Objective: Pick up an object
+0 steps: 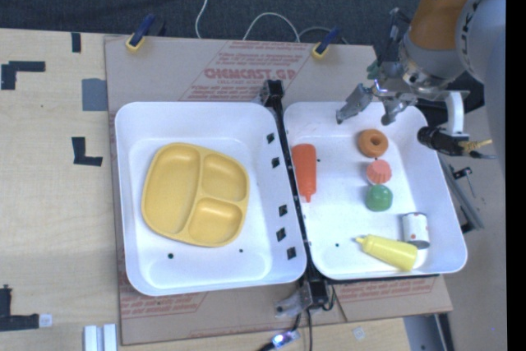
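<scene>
Gripper (371, 104) hangs spread and empty; I'd lower it squarely over the doughnut (373, 143) at its six o'clock.

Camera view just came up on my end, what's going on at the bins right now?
The arm reaches in from the right, with its gripper open over the far end of the right bin, holding nothing. Just below it lies an orange donut, then a pink piece, a green ball, a small can, a yellow bottle and a carrot. The left bin holds a yellow divided plate.
</scene>
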`<state>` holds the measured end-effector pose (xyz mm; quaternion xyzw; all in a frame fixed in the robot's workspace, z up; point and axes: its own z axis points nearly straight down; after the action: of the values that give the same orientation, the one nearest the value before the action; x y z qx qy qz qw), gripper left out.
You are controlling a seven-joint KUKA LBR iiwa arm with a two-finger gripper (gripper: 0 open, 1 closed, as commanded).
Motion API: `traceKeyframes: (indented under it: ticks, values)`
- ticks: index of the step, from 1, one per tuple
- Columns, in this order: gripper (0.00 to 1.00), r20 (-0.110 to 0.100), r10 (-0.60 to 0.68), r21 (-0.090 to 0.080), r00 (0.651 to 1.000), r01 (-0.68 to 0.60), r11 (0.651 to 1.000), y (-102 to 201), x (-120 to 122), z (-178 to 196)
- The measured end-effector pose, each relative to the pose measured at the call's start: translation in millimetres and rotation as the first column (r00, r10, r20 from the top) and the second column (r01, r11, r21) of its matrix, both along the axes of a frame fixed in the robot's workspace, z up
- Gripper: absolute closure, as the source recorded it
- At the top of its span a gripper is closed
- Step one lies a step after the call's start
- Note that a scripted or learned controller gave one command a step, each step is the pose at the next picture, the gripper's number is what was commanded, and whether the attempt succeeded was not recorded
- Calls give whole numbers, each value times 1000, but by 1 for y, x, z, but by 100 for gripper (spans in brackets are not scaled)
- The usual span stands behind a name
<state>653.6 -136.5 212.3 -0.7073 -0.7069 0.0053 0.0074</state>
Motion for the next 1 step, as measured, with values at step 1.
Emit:
traceKeyframes:
  ticks: [1]
  values:
    - [0,12,3,-2,1000,-3,1000,0,2,8]
